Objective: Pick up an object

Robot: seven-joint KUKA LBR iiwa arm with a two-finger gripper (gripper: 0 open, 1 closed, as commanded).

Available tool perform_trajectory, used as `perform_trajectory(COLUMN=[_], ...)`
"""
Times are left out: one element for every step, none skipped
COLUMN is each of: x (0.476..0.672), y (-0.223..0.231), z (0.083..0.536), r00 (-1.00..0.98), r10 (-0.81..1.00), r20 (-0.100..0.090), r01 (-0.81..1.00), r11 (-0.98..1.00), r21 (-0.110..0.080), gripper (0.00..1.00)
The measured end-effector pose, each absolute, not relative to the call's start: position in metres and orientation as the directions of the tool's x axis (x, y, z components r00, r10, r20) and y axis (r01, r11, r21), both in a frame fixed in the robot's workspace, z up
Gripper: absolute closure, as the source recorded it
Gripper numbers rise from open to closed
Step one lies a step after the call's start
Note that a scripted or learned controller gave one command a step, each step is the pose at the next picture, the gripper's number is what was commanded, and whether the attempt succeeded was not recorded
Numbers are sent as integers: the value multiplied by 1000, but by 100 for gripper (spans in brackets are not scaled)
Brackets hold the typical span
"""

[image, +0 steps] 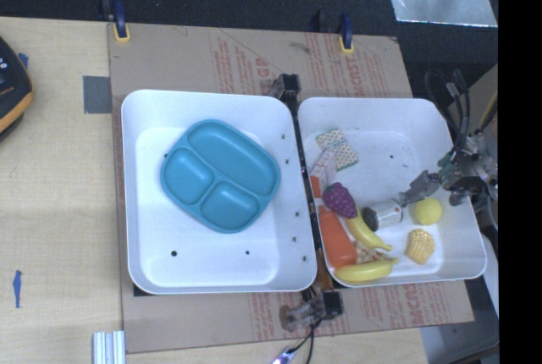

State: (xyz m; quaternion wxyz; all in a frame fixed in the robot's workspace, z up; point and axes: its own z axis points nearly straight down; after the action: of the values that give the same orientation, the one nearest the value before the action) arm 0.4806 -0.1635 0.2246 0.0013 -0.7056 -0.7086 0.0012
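I see the end effector (421, 187) over the right bin (381, 113), just beside the lemon (428, 212) (finger state: can't tell). Lemon looks light, smooth, round. I'd grip across its middle.

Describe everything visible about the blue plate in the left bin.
The blue plate is a rounded, smooth tray that looks like plastic, split by raised ridges into three compartments: one long one along the upper right and two smaller ones below. It lies flat, open side up, turned at a slant, on the floor of the left bin. It sits near the bin's middle, apart from the walls, with nothing touching it.
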Motion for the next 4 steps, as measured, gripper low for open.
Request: perform_trajectory(x=[500, 501, 542, 541], y=[-114, -117, -82, -82], z=[112, 125, 192, 192], r00=[-4, -5, -4, -4], r10=[1000, 1000, 1000, 1000], r20=[-6, -11, 0, 0], r01=[1000, 1000, 1000, 1000], r11=[4, 5, 4, 4], r21=[10, 15, -2, -3], gripper=[0, 100, 100, 0])
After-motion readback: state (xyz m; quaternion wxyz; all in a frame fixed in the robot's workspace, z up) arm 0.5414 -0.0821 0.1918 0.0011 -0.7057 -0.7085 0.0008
